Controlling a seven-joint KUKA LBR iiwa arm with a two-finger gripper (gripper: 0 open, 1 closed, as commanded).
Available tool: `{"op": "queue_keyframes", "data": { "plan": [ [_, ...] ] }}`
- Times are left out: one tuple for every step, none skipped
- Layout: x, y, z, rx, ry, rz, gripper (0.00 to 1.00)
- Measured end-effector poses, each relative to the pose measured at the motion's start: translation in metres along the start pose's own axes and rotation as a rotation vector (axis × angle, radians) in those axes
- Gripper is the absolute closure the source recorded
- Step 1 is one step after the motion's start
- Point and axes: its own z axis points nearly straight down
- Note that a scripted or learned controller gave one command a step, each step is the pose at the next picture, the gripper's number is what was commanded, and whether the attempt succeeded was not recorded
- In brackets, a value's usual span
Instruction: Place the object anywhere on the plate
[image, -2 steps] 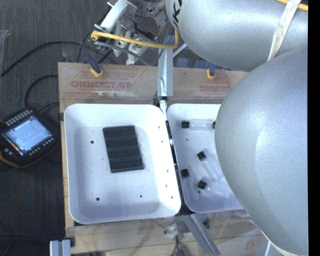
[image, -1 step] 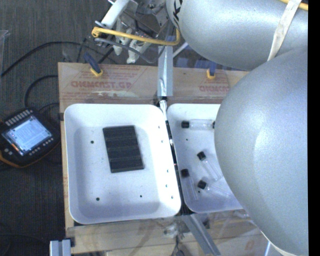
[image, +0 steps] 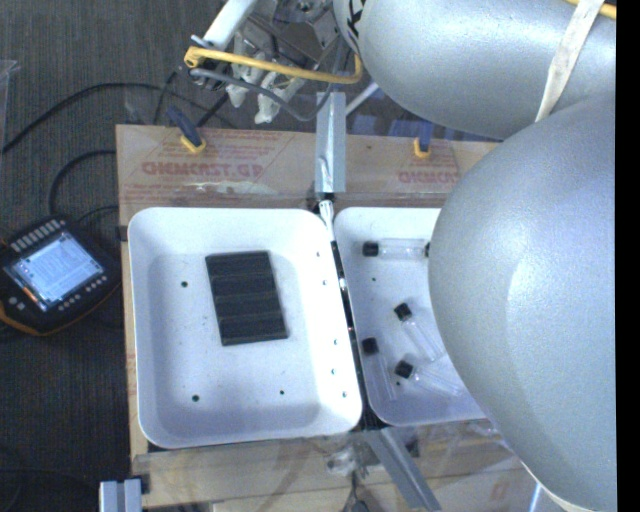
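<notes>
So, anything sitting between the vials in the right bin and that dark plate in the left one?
Only the bins' adjoining walls lie between the vials and the dark plate. The left bin floor around the plate looks bare.

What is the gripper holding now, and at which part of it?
It cannot be told. The arm covers much of the right bin, hiding any hold. Vials lie in that bin; the plate lies in the left bin.

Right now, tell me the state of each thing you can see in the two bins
Black plate: lying flat in the left bin, nothing on it.
Clear vials with black caps: lying on their sides, loose in the right bin.
Arm: over the right bin, covering part of it.
</notes>
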Motion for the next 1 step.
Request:
{"op": "queue_keyframes", "data": {
  "plan": [
    [0.0009, -0.0001, -0.0063, 0.004, -0.004, -0.002, 1.0]
  ]
}}
